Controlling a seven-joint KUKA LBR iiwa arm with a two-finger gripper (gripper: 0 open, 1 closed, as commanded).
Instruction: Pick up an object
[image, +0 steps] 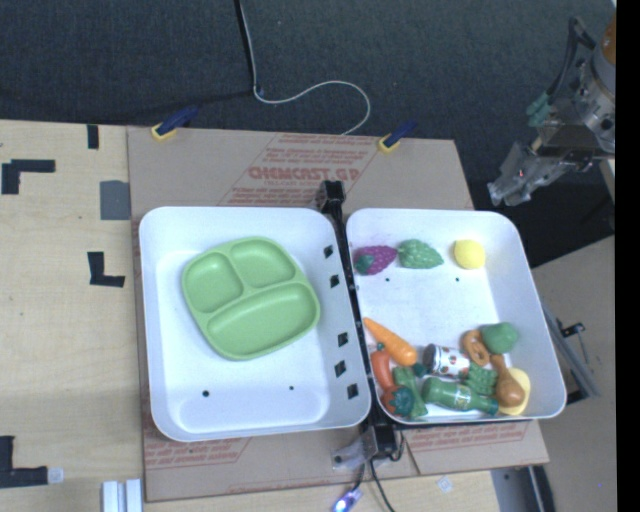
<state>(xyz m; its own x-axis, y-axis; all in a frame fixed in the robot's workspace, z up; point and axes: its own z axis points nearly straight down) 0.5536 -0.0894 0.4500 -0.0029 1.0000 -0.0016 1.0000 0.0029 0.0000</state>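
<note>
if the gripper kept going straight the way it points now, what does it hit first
The gripper points down and left from outside the right bin, so probably that bin's upper-right rim first, perhaps the yellow lemon; depth is unclear.

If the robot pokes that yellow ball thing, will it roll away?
Probably. The yellow ball looks round and smooth, so a nudge might send it rolling. It sits apart from the other toys, near the bin wall, which would likely stop it.

red "chemcast gp" print on the cardboard sheet (290, 165) under the bins.
</note>
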